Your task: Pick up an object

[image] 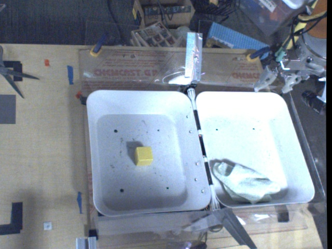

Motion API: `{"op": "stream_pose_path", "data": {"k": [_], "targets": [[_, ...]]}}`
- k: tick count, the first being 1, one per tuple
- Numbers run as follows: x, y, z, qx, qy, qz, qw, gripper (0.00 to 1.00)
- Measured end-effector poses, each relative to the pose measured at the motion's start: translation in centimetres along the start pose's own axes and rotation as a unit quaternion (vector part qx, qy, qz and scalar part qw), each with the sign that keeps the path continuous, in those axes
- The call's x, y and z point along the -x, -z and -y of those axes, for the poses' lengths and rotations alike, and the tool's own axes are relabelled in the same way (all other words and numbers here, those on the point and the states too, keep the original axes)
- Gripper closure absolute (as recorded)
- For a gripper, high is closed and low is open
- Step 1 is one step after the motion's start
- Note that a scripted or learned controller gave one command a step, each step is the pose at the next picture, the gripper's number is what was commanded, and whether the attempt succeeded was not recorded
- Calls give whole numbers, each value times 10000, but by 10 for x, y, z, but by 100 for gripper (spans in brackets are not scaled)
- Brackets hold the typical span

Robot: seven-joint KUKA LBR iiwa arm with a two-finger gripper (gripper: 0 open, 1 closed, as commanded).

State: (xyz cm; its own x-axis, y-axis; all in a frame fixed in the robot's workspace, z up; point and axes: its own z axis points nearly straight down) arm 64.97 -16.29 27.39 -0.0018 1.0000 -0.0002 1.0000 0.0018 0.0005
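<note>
Yellow block (144, 155) mid left bin (104, 108); crumpled pale cloth (246, 180) near edge of right bin (290, 139); gripper (275, 79) far right, finger state unreadable

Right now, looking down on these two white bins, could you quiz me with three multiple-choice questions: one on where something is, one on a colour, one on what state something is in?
1. Where does the small block lie?
A. In the left bin
B. In the right bin
C. On the wooden bench

2. What colour is that block?
A. Red
B. Yellow
C. Blue

3. How does the pale cloth in the right bin lie?
A. Folded in a neat square
B. Hanging over the rim
C. Crumpled in a heap

Answers:
1. A, it sits near the middle of the left bin floor.
2. B, it shows bright yellow against the white floor.
3. C, it lies bunched and wrinkled at the bin's near side.
</note>
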Motion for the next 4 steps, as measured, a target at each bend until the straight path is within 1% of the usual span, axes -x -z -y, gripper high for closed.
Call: {"op": "stream_pose_path", "data": {"k": [1,2,3,4], "targets": [[-21,-77,62,3,391,1,9992,0],[11,-186,92,38,-290,5,9996,0],[-22,-186,62,44,-1468,3,9892,0],[-22,-174,61,68,-1475,2,9890,100]]}}
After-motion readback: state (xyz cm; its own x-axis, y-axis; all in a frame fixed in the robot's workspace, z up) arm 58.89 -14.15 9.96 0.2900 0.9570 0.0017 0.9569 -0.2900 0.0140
